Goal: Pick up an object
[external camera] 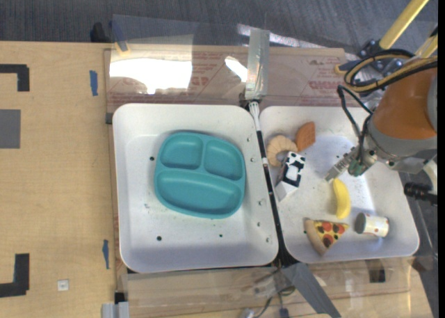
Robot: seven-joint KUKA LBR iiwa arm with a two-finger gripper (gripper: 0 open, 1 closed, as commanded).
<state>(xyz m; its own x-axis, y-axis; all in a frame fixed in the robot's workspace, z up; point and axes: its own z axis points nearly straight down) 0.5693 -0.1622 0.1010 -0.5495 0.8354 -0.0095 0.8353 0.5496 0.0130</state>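
The toy banana (341,198) lies in the right bin (403,240), just below the gripper (351,166), and looks like a light, stiff, smooth plastic piece that could slip, so I would take it across its narrow middle rather than at a tapered end. Whether the gripper is spread or clenched I cannot tell, and nothing shows in its grasp. Near the banana lie a pizza slice (325,233) and a small white cup (373,225), with a black-and-white block (293,168), a tan cookie (281,145) and an orange piece (304,134) further left, and a teal divided plate (200,175) in the left bin (132,170).
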